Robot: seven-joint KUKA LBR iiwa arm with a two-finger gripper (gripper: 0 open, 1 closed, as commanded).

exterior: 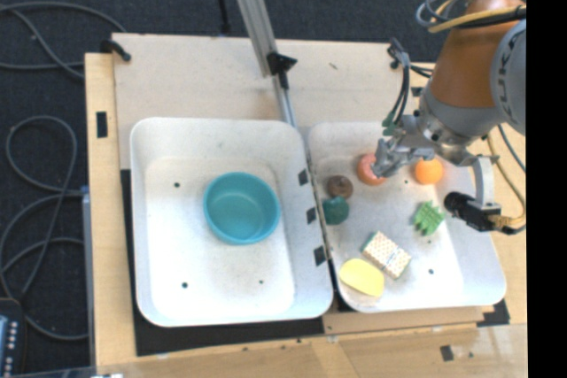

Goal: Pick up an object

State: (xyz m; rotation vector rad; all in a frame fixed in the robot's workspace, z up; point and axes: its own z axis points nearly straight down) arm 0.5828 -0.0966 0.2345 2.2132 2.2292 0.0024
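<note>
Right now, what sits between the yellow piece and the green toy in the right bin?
In the camera view, a checkered block lies between the yellow piece and the green toy, touching the yellow piece's upper edge.

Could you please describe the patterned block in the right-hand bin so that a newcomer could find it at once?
Look in the right bin, near its front edge. The patterned block lies there, right behind the yellow piece; it alone is boxy and speckled.
</note>
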